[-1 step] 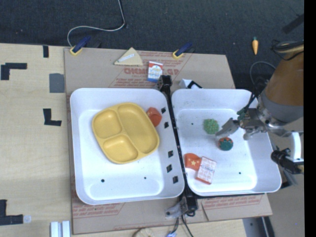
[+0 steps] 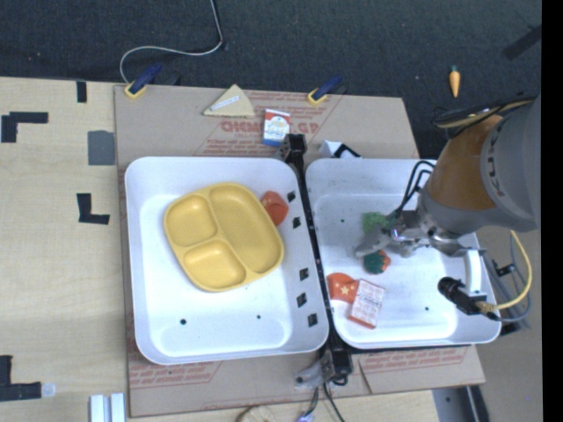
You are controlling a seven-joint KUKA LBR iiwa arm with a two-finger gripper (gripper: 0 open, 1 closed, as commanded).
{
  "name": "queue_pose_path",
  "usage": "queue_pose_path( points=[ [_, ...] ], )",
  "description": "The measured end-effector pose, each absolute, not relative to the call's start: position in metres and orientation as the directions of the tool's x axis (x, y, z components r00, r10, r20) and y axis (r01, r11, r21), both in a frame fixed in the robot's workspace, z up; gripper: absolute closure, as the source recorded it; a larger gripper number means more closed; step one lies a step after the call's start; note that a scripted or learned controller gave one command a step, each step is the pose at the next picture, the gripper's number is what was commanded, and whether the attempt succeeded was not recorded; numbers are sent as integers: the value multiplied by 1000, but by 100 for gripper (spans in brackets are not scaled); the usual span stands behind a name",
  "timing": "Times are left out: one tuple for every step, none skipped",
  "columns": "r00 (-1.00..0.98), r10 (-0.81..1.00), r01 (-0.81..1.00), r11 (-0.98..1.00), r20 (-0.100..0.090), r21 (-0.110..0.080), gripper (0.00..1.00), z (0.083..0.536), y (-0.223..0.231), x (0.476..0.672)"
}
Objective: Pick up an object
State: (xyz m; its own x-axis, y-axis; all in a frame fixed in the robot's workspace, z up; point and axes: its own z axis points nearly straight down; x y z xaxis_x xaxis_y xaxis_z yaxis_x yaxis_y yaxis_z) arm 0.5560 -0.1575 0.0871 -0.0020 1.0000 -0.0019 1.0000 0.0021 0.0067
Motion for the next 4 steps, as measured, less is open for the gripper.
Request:
queue_pose_path(
  points=[
    [-4, 1000, 1000, 4, -1, 5, 0, 86, -121, 613],
    [0, 1000, 1000, 0, -2, 2, 0, 86, -132, 536],
    [0, 1000, 1000, 0, -4, 5, 100, 96, -132, 537],
    [-3, 1000, 1000, 3, 1, 1, 100, 185, -49, 582]
  ],
)
